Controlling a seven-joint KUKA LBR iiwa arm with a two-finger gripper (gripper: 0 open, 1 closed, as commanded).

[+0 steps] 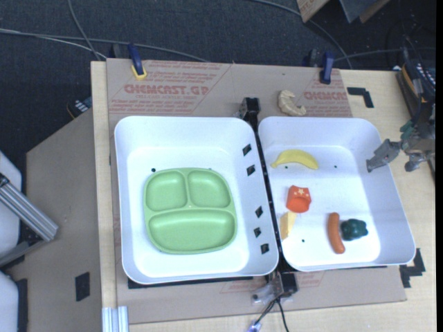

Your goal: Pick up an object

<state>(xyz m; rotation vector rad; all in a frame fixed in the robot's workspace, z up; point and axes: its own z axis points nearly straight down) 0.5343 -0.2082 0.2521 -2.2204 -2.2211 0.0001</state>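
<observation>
The left bin (pixel 131 206) holds a green tray (pixel 190 209) with three compartments, lying flat near its middle. The right bin (pixel 387 216), touching the left bin along a black clipped seam, holds the loose items. Within the right bin: a yellow banana (pixel 295 160) near the far left corner; a red piece (pixel 299 198) nearer than the banana; a pale yellow wedge (pixel 284 224) at the left wall; an orange sausage (pixel 336 232) beside a dark green item (pixel 354 229), touching it. The gripper (pixel 396 154) hangs over the right bin's right rim, apart from every item; whether its jaws are apart or together cannot be determined.
</observation>
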